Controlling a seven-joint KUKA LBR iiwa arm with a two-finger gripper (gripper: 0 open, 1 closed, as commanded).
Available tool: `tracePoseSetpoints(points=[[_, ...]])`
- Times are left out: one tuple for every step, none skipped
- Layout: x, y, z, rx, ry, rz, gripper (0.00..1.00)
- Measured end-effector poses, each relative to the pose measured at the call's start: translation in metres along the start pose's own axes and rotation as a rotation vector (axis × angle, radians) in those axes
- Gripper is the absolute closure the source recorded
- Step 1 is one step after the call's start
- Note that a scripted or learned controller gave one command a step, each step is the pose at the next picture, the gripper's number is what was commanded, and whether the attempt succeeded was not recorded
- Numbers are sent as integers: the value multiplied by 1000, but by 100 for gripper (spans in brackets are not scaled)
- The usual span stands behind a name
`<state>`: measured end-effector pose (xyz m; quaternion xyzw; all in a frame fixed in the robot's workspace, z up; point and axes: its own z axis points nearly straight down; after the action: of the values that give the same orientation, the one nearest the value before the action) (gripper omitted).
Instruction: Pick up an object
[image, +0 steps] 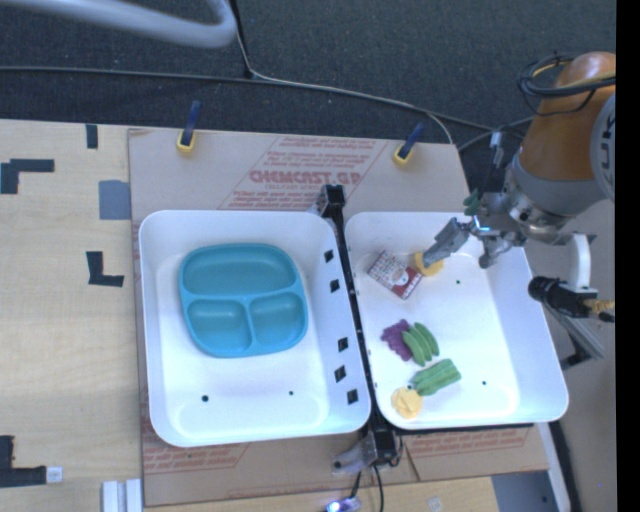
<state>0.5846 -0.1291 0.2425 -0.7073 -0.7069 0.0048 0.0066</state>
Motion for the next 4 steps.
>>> tracePoseSetpoints(points=[[0, 2, -6, -10, -2, -3, 0], [0, 5, 42, -5, -2, -2, 0], [4, 10, 87, -9, -2, -3, 0], [3, 10, 134, -4, -2, -2, 0]])
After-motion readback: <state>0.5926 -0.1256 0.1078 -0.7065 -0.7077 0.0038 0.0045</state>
